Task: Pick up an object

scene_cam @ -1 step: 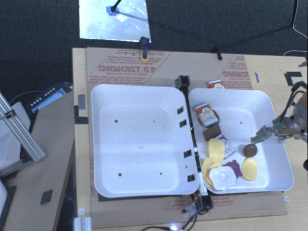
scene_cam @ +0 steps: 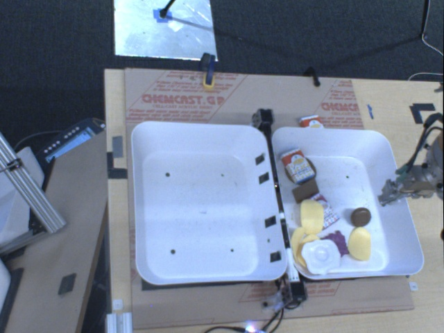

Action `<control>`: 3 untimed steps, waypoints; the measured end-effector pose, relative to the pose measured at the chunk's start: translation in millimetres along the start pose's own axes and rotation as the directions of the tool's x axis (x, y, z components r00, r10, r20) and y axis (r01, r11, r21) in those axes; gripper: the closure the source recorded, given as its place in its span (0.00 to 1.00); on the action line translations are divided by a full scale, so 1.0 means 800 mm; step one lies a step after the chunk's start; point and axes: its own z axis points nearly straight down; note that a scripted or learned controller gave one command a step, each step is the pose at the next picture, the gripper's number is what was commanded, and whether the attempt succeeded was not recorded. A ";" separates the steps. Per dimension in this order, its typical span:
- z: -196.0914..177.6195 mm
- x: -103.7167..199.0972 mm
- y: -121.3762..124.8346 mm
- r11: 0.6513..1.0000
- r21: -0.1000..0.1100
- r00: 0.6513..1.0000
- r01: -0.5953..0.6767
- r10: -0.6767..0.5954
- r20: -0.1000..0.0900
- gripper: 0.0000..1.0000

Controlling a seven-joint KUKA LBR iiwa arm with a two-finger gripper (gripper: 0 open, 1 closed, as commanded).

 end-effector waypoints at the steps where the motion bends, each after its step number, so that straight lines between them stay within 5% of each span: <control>1: 0.125 0.051 -0.018 1.000 0.011 1.000 -0.001 0.001 -0.006 1.00; 2: 0.129 0.082 -0.015 1.000 0.004 1.000 0.000 0.000 -0.003 1.00; 3: 0.163 0.053 -0.016 1.000 0.005 1.000 -0.006 0.006 -0.001 1.00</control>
